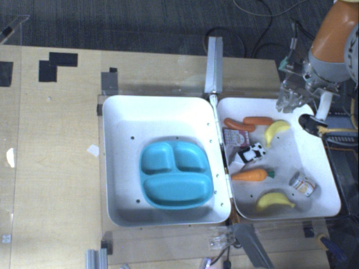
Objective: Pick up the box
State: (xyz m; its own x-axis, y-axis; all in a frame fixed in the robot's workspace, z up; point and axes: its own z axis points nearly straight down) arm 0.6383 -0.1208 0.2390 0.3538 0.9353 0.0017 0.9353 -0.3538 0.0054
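The box is small and flat, with a dark red and pink print. It lies in the right bin close to its left wall, just below a sausage and next to a black-and-white cow toy. My gripper hangs over the bin's far right corner, well to the right of the box and apart from it. Its fingers are open and hold nothing.
The right bin also holds two sausages, a banana, a carrot, a second banana and a small jar. A blue divided plate lies in the left bin. A metal post stands behind the bins.
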